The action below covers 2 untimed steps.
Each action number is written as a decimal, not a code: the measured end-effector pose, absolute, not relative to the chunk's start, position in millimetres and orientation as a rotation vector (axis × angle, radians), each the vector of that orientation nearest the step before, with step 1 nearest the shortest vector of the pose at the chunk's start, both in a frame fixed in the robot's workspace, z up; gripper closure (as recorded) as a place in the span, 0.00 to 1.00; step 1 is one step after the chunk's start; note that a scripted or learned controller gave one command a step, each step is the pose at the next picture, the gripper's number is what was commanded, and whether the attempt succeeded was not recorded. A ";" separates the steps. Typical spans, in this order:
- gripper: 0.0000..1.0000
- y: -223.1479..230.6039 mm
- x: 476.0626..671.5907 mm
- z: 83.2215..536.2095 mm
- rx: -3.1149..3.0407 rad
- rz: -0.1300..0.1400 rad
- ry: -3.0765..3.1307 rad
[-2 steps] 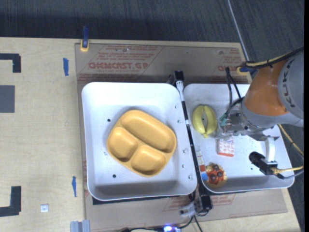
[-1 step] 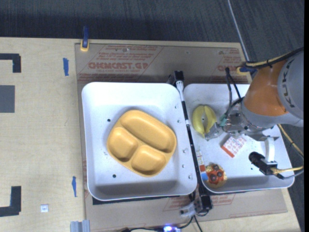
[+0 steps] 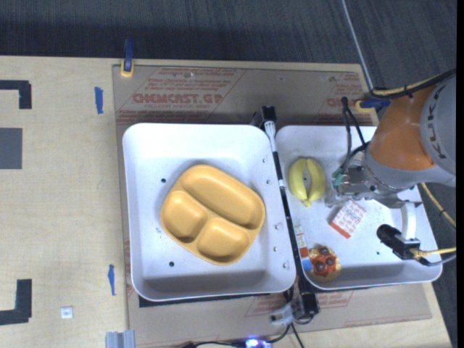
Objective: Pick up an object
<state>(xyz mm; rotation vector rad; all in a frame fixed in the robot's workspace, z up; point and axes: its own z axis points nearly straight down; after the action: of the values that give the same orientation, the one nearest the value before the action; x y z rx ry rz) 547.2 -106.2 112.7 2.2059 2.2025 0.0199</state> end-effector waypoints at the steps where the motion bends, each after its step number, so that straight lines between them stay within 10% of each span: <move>1: 0.00 -106.2 547.1 112.6 2.206 0.020 2.203; 2: 0.00 -109.3 501.2 89.6 2.208 0.014 2.208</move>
<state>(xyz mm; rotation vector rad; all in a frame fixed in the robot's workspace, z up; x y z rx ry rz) 501.2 -109.3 89.6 2.2083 2.2082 0.0137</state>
